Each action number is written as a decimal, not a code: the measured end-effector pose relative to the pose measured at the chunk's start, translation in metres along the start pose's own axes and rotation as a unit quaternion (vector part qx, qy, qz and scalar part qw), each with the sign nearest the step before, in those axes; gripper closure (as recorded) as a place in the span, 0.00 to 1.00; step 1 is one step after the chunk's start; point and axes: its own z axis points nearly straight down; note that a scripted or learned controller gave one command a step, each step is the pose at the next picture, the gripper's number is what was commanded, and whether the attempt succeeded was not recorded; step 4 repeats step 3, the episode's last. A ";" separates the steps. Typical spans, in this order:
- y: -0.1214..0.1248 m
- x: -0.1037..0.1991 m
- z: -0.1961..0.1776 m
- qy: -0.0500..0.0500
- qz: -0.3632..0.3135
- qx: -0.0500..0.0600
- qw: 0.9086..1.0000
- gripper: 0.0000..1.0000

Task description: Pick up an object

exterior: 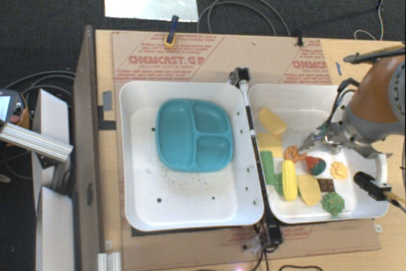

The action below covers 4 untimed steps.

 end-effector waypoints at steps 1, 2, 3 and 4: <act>-0.051 0.056 0.000 0.001 -0.003 0.001 1.000 0.00; -0.047 0.055 -0.013 0.001 -0.003 -0.003 1.000 1.00; -0.021 0.151 -0.105 0.002 -0.009 -0.005 1.000 1.00; -0.021 0.151 -0.105 0.002 -0.009 -0.005 1.000 1.00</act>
